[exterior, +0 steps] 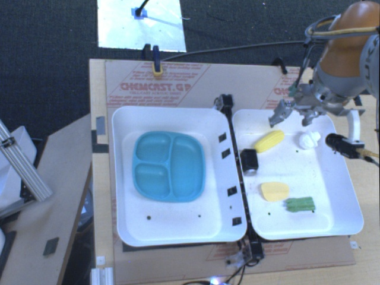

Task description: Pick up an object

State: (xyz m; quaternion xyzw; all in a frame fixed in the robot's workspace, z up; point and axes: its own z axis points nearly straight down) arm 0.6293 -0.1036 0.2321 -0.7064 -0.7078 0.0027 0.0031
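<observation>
Green toy (300, 204) lies nearest us; our jaws (294, 114) hang open and empty above the corn (269, 141), poised to pick it.

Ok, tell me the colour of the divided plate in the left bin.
The divided plastic plate is light blue, seen clearly in the camera view.

Grey arm (347, 70) with orange band, cables, two metal fingers (279, 116).

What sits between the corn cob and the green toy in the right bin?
In the camera view, a flat yellow piece lies between the corn cob and the green toy, apart from both.
</observation>
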